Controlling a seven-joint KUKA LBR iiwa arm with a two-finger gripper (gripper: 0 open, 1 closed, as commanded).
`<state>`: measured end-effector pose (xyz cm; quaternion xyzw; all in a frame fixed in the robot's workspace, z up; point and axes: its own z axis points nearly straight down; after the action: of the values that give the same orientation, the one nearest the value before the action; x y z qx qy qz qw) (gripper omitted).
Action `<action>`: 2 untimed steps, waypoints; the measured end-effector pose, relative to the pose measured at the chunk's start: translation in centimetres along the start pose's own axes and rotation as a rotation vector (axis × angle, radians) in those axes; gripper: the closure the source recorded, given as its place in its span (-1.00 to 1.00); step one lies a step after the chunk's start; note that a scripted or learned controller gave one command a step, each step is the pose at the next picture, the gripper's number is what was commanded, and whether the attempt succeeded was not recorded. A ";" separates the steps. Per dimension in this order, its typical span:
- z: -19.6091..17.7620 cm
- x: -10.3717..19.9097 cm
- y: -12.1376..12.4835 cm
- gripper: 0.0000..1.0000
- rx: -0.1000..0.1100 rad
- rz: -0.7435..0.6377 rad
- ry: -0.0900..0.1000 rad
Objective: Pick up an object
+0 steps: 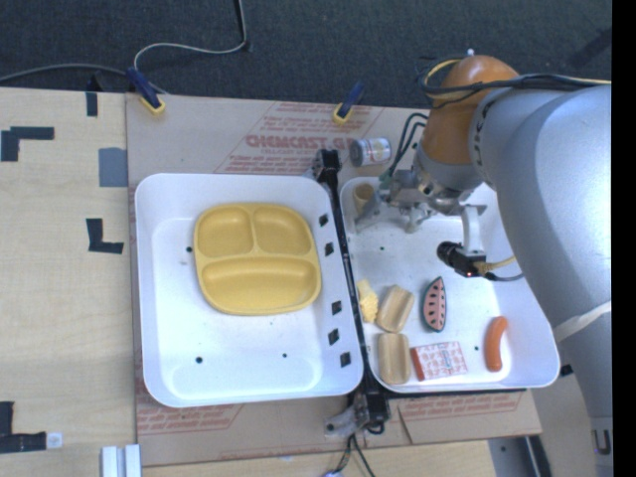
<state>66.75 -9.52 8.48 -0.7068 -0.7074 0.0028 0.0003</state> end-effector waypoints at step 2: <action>0.0 -0.1 0.0 -1.00 0.000 -0.001 0.002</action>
<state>66.76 -9.63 8.48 -0.7064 -0.7078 0.0023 0.0011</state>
